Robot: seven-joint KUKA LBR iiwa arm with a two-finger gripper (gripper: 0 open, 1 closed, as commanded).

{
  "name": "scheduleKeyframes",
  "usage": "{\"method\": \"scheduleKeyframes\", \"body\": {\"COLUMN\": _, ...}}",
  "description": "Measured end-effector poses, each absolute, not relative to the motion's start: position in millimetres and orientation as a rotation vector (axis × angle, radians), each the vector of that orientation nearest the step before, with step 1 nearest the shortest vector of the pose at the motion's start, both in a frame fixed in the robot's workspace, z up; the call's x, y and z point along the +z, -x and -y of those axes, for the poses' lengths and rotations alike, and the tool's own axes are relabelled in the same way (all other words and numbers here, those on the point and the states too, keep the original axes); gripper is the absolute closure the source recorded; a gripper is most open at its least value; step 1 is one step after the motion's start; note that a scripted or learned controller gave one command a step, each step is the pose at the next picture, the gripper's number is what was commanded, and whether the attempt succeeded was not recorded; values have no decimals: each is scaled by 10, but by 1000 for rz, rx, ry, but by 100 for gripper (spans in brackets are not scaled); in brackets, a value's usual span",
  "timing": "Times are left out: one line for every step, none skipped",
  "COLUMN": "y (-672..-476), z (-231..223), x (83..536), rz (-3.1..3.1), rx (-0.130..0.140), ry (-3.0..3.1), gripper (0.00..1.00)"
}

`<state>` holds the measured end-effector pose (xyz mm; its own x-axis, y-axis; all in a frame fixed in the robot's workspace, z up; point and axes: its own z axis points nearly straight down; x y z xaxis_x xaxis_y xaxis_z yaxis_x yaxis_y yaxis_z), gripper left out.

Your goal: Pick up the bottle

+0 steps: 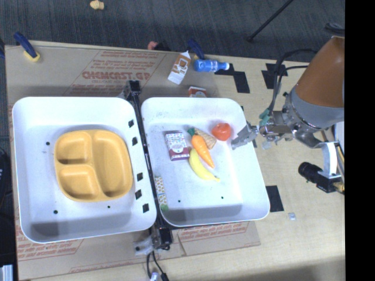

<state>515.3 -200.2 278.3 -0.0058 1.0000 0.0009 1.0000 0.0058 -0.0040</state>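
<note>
While outside the bins, bottle (211, 66), claw (245, 136) at right bin's (252, 186) rim

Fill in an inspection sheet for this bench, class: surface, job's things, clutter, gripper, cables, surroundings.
Surface: bench bearing the left bin and right bin side by side.
Job's things: blue bottle lying on the bench beyond the right bin, outside both bins.
Clutter: yellow divided plate in left bin; carrot, banana, tomato, small box in right bin.
Gripper: gripper at right bin's right rim, holding nothing.
Cables: black cable on the bench.
Surroundings: dark floor.
</note>
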Motion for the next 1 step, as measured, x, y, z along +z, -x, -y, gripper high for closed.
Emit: {"method": "scheduleKeyframes", "body": {"y": -5156, "z": 2001, "x": 2884, "rz": 2230, "rx": 5, "ry": 2206, "gripper": 100}}
